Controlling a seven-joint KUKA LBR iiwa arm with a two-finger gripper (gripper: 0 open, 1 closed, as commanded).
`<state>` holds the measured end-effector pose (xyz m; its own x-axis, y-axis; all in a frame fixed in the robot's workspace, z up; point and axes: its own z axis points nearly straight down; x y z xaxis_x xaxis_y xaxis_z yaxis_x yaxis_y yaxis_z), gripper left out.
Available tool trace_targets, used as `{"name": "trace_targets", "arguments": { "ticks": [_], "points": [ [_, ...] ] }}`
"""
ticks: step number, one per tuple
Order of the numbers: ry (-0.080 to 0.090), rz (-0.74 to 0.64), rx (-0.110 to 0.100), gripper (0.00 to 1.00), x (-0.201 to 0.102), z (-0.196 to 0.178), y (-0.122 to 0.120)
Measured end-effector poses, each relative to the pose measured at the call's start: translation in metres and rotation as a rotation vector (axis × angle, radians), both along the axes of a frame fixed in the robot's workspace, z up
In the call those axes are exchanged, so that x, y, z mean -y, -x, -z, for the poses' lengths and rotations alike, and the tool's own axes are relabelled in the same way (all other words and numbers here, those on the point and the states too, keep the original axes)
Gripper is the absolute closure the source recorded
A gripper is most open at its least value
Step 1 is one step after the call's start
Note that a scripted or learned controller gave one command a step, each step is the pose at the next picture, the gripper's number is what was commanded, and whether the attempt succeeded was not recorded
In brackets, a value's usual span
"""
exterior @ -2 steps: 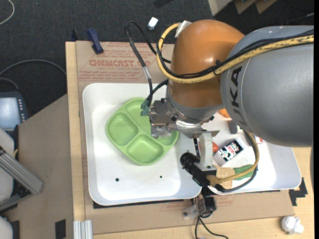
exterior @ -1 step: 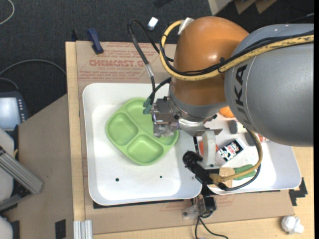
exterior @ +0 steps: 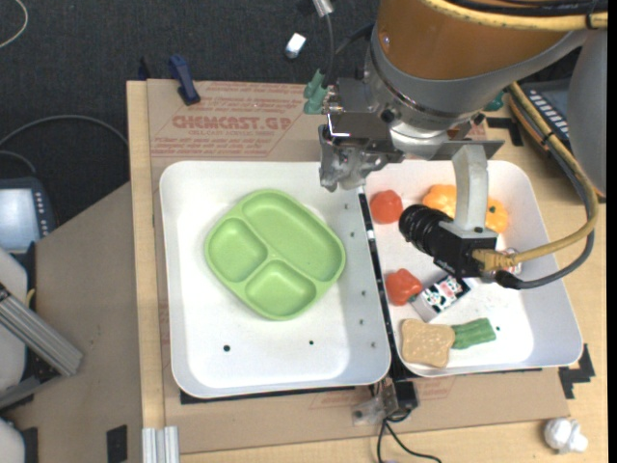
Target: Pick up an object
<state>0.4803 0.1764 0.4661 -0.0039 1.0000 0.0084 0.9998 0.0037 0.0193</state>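
You are looking at two white bins (exterior: 183, 258), one green plate (exterior: 275, 254), two red pieces (exterior: 386, 205), one toast (exterior: 426, 342), and one green block (exterior: 473, 335).

Two bins sit side by side on the tabletop (exterior: 145, 258). A divided plate (exterior: 275, 254) lies in the left bin (exterior: 183, 355). The right bin (exterior: 549, 326) holds a toast slice (exterior: 426, 342) at six o'clock.

Printed in red along the cardboard sheet (exterior: 231, 122) at twelve o'clock of the left bin (exterior: 183, 287): "CHEMCAST G P", with smaller lines above and below too blurred to read.
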Motion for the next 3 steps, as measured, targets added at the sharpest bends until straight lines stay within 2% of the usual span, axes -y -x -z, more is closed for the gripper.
{"name": "trace_targets", "arguments": {
  "ticks": [1, 2, 3],
  "points": [
    [0.007, -0.002, -0.016, 1.00, -0.051, 0.012, 0.001],
    [0.015, 0.012, -0.032, 1.00, 0.018, 0.130, -0.010],
    [0.009, 0.011, -0.019, 1.00, 0.074, 0.106, 0.001]
  ]
}}
